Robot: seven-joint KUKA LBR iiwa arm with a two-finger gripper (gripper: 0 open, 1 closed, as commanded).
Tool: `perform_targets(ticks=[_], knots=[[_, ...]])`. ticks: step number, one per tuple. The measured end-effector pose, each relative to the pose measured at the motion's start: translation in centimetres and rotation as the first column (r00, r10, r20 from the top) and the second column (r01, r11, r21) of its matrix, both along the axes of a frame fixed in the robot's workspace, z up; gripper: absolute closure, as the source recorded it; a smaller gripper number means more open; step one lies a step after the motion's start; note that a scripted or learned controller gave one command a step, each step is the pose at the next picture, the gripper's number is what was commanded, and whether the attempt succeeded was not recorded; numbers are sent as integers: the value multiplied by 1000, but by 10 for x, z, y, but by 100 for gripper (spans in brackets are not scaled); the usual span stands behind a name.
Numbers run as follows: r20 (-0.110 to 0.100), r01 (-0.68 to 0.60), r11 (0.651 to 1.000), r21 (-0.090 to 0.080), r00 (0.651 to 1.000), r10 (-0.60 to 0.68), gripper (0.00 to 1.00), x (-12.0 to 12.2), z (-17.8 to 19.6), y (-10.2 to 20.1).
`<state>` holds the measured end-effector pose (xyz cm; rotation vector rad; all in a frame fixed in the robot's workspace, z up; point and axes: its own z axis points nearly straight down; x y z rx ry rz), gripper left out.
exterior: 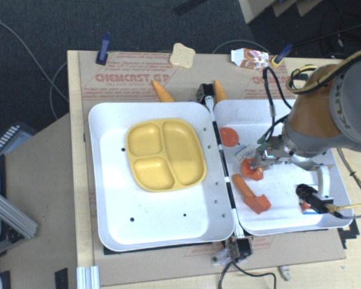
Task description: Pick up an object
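Note:
My gripper [257, 162] reaches down into the right bin [289, 221] from the right, its tip right over a small red-orange object [253, 171] near the bin's middle. An orange carrot-like stick [244, 187] with a red block [259, 204] at its end lies just below. A round orange-red disc [229, 137] rests near the bin's upper left. The fingers are too small and cluttered to read.
A yellow three-section plate [166, 153] lies in the left bin [114, 221]. Beyond the bins sit a bread-shaped piece [182, 55], two orange carrots [162, 91], a blue clip [103, 49] and a wrapper [250, 57]. Cables cross the right bin's upper right.

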<state>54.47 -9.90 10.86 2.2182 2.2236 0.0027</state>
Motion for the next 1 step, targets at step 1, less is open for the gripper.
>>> perform_targets(ticks=[1], knots=[[1,1,1000,-1,1000,-1,100,4,108,35]])
